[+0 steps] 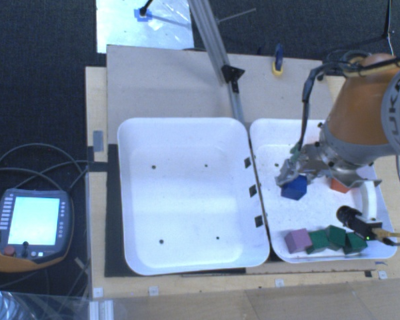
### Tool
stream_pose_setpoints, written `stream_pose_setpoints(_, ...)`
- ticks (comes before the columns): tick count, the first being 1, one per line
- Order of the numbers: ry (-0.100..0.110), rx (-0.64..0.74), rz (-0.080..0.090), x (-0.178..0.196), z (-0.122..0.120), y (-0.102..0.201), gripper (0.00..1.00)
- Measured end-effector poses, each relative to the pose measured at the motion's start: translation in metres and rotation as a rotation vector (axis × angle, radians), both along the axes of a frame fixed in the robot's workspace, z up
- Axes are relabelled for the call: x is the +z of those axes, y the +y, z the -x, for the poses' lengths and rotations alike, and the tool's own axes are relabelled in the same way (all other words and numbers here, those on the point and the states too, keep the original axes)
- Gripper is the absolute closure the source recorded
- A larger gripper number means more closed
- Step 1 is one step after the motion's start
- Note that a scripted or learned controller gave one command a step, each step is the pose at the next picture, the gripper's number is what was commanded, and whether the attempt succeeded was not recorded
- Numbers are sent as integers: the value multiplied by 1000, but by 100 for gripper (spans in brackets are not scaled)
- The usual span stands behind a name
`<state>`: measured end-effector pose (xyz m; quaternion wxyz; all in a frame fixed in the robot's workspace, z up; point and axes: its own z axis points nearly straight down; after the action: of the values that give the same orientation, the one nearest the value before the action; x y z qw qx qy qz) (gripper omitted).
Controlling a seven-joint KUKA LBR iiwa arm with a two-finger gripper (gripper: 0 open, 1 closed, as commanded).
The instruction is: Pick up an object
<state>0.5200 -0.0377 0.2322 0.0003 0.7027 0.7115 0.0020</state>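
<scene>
Blue block (294, 190) sits in the right-hand bin (270, 179), just under the gripper (290, 174), whose fingers touch its top, though whether they clasp it I cannot tell.

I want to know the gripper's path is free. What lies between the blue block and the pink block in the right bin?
In the camera view, bare white bin floor separates the blue block from the pink block.

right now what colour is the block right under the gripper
Blue. The block sits in the right bin, clearest in the camera view.
</scene>
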Motion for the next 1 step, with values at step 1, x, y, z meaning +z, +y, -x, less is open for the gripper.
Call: stream_pose_setpoints(1,2,-1,0,-7,-12,50,100)
